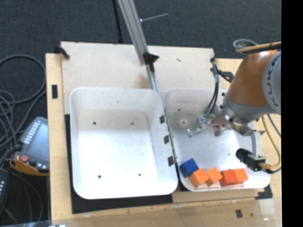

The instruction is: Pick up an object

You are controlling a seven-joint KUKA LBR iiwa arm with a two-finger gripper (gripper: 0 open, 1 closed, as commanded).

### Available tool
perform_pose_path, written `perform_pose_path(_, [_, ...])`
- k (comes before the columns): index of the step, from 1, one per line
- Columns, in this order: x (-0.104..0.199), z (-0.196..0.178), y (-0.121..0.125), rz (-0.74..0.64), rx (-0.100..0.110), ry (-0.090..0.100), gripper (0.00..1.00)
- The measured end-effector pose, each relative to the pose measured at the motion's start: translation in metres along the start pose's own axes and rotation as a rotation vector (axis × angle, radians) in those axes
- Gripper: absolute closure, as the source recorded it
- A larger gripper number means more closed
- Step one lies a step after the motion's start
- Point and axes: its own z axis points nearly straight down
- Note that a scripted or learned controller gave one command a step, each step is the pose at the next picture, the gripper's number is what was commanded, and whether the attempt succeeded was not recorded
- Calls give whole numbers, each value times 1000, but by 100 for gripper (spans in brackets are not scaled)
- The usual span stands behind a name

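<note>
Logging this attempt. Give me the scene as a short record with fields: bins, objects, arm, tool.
bins: left bin and right bin, white, side by side
objects: blue block and orange blocks along the right bin's near edge
arm: reaches in from the right, over the right bin
tool: tool above the right bin's middle, apart from the blocks; nothing seen between its fingers

Partial lettering showing on grey arm (273,86) housing at the right edge, beside the orange band: large dark "KU", rest cut off. No other text, numbers or labels reading clearly anywhere.
</note>
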Motion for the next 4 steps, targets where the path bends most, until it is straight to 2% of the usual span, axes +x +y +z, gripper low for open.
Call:
perform_pose_path(1, [-1, -11, 1, 2, -5, -2, 100])
perform_pose_path(2, [-1, -10, 1, 4, -5, -1, 0])
perform_pose_path(3, [-53, 61, 41, -1, 4, -3, 0])
perform_pose_path(4, [-93, 105, 101, -7, 0, -3, 0])
